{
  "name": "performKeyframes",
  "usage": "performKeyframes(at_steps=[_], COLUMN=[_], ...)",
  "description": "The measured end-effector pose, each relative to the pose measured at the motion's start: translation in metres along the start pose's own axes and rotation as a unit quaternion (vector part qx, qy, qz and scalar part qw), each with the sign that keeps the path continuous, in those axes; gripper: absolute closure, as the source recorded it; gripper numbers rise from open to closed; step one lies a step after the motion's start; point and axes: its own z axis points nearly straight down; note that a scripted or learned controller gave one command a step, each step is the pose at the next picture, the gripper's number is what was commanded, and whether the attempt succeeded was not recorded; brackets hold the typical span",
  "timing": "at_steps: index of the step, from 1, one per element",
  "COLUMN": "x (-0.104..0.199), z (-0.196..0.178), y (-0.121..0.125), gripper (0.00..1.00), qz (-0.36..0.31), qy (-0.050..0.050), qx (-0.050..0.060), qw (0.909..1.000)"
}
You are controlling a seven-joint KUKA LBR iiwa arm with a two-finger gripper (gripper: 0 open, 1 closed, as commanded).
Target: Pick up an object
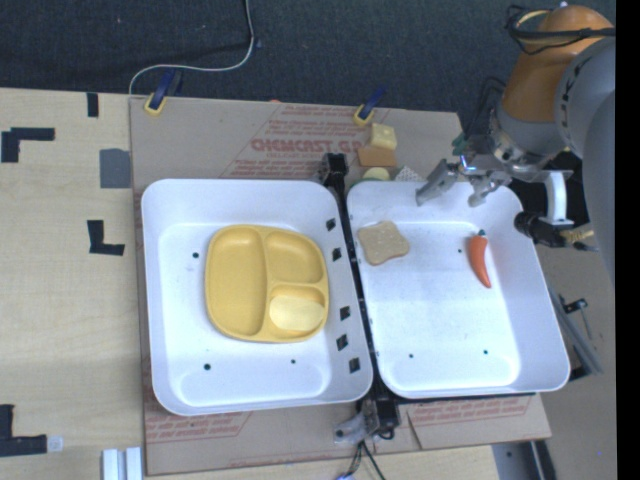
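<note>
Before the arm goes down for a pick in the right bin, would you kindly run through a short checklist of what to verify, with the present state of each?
1. Jaws spread before descent: ok; the gripper stands open, nothing between its jaws.
2. Target in reach: ok; the carrot lies in the right bin, just below and right of the gripper.
3. Carrot free of neighbours: ok; the bread slice lies apart, to its left.
4. Gripper above the carrot: not ok; it hangs over the bin's far rim.
5. Jaws turned across the carrot's width: cannot tell.
6. Left bin undisturbed: ok; the yellow plate sits inside it.
</note>
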Motion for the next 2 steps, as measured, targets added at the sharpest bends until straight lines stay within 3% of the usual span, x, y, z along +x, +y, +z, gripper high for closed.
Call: performKeyframes(at_steps=[1,2], x=[0.067,0.066], z=[0.1,0.088], y=[-0.012,-0.012], gripper=[0.0,1.0], qz=[-0.001,-0.001], qy=[0.0,0.0], qx=[0.001,0.0], qw=[1.0,1.0])
